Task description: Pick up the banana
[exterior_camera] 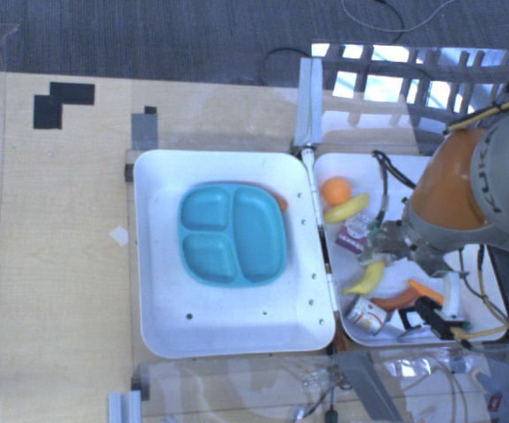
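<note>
You are at the approach-and-grasp step: the gripper (379, 252) sits low in the right bin (357, 337), directly over the upper end of a banana (365, 278) that lies tilted near the bin's left wall. From this slant you cannot tell how the tool stands or whether it has anything in it, since the wrist and orange band hide that part; judge nothing as held yet. Note a second banana (346, 209) further up the same bin, just below an orange (335, 189) and beside a small purple packet (354, 234). Either would satisfy the task, but the lower one is the closer target.

The next move probably calls for a firm close across the fruit's narrow width, then a straight lift, watching that the curved skin does not slip out. Crowding is the risk: a small can (366, 315) and a carrot (394, 299) lie just beside it.

The left bin (158, 236) holds a blue divided plate (233, 234), with something orange peeking from behind its upper right edge
</note>
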`<state>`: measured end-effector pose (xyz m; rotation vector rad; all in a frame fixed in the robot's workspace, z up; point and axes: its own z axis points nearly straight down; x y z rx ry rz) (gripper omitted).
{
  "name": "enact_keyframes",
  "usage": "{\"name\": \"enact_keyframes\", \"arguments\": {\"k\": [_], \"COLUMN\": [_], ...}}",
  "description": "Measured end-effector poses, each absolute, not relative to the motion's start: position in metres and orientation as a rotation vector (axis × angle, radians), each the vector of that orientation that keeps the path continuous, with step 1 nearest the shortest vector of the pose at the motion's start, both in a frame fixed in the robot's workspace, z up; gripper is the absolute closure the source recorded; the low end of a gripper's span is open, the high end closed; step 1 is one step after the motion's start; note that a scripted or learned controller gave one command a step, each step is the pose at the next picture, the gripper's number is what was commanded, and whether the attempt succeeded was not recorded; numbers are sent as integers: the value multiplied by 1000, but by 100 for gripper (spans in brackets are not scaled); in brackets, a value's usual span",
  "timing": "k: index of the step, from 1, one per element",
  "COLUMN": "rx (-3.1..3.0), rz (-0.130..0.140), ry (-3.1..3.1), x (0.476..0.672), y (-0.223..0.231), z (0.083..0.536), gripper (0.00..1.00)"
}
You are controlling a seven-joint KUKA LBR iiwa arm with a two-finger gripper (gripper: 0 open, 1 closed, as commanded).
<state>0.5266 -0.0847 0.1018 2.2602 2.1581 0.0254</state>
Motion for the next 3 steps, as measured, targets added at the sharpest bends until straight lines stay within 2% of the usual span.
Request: {"name": "enact_keyframes", "arguments": {"k": [1, 2, 3], "rx": [2161, 2422, 2317], "rz": [18, 7, 4], "ry": [2266, 1995, 2114], "x": [517, 499, 562], "y": [-93, -41, -129], "z": [90, 217, 231], "gripper": [100, 100, 100]}}
